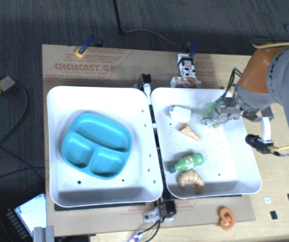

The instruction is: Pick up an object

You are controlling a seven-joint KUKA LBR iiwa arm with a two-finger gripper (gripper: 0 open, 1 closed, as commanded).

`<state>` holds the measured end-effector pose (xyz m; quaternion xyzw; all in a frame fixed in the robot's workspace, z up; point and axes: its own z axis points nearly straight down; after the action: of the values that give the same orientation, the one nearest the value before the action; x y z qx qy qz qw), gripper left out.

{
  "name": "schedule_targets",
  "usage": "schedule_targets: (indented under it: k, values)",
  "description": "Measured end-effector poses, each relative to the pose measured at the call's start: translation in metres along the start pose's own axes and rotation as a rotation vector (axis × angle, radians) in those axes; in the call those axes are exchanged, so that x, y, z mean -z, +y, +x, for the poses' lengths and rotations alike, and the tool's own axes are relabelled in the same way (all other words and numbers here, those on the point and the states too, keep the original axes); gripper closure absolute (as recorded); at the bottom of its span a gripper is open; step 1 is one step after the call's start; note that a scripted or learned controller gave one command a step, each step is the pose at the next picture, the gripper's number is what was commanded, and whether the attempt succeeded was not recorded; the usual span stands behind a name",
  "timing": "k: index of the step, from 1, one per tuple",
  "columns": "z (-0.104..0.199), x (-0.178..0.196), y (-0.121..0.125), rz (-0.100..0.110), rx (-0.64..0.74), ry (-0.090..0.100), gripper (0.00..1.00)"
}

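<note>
The gripper (211, 119) hangs over the upper right part of the right bin (245, 181), at the end of the grey arm (268, 82) that enters from the right with its orange band above the wrist. Whether it is open or closed cannot be told at this slant, and no object can be seen in it. A small green patch sits against the gripper body; what it belongs to is unclear.

Progress, as a judgement: the pick is not yet done. All 4 objects lie on the bin floor, so the descent, the closing and the lift all appear to remain.

Nearest the gripper, down and to its left, lies the cone-shaped piece (190, 131); its long axis runs diagonally, wide end toward the upper left, tip toward the lower right. Just above and left of it sits the white block (179, 114), its long side roughly level across the view. Farther down, near the front wall, lies the green bottle (185, 163) on its side, long axis nearly horizontal with the right end slightly raised. Touching or just below it is the croissant (191, 178), curved, its ends turned down.

The left bin (58, 100) holds 1 blue divided tray (97, 144), well apart from the gripper.
</note>
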<state>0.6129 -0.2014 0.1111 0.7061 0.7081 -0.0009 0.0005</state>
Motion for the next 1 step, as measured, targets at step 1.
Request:
schedule_targets:
  k: [1]
  values:
    - [0.0619, 0.0886, -0.0068, -0.002, -0.001, 0.001, 1.00]
